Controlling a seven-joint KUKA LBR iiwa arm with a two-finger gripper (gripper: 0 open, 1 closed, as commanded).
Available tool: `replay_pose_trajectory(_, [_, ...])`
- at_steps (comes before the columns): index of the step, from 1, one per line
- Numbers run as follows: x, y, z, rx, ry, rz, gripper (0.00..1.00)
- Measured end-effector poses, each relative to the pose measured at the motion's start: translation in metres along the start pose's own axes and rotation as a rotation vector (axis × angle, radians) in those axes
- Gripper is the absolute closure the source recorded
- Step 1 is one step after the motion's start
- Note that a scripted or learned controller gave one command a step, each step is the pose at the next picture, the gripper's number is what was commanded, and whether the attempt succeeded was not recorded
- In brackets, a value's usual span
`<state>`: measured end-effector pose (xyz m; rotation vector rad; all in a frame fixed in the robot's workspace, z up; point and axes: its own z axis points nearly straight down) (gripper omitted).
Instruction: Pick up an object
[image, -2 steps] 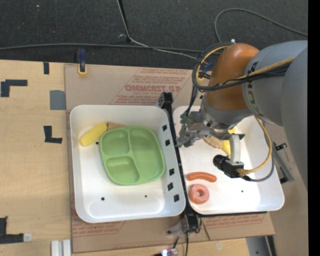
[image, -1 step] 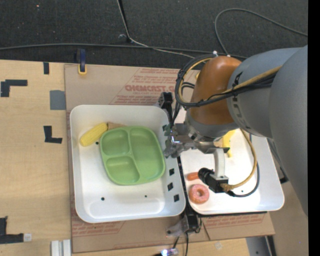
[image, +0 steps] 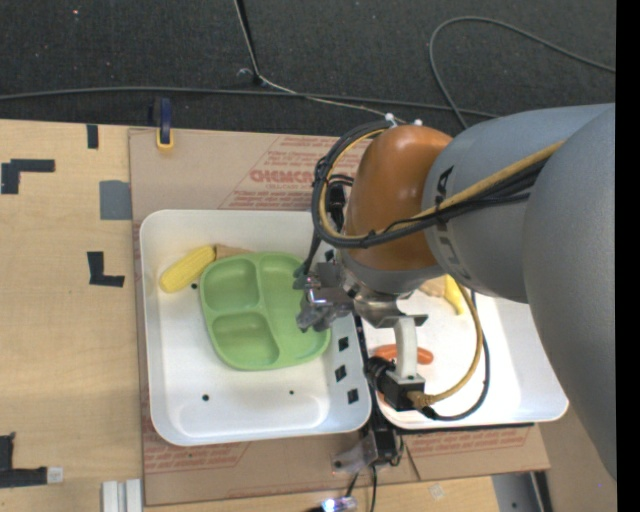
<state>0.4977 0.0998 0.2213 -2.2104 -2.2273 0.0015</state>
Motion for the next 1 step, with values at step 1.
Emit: replay_pose_trajectory(1, [-0.0036,0.0011,0.0009,0.0,-0.002,0.005,0.0])
